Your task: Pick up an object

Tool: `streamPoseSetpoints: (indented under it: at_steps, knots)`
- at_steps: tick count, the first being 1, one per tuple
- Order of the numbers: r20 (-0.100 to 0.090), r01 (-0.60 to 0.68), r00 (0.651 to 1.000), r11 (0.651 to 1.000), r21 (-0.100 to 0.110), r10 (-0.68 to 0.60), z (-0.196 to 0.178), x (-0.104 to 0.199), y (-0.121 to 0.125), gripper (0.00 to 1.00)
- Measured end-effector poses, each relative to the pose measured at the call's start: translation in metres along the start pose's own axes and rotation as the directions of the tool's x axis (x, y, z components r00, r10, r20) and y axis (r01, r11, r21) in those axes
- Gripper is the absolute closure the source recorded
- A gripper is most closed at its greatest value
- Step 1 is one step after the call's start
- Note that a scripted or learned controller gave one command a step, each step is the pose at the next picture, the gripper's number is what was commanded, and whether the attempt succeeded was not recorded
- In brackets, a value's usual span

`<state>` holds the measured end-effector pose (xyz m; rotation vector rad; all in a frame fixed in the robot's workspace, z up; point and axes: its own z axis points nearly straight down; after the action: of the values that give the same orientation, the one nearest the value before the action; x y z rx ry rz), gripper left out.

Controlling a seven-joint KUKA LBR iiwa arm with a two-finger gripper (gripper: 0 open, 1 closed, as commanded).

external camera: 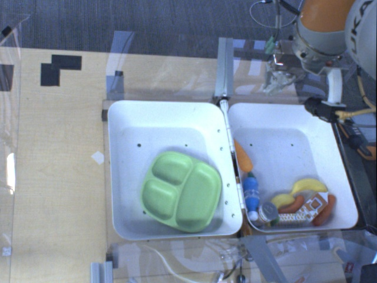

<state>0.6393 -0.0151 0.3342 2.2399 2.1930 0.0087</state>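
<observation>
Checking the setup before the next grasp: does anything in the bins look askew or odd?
Nothing looks spilled or damaged. The green tray lies skewed to the left bin walls. The right bin has its small items bunched in the near corner, a carrot against the divider.

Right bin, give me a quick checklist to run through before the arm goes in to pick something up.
1. Objects present in the right bin: ok, a cluster sits in its near corner.
2. Candidate targets: ok, banana, blue bottle, carrot along the divider.
3. Spacing between items: not ok, banana, sausage and small carton are crowded together.
4. Gripper position: ok, above the bin's far edge, away from the objects.
5. Jaws state: cannot tell.
6. Left bin: ok, green divided tray lies apart from the targets.
</observation>
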Motion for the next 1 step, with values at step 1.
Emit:
streamPoseSetpoints:
  at_steps: [1]
  knots:
    - [0.001,-0.043,0.999,0.999,0.004,0.043,0.0527,-0.0315,0.0302,1.0]
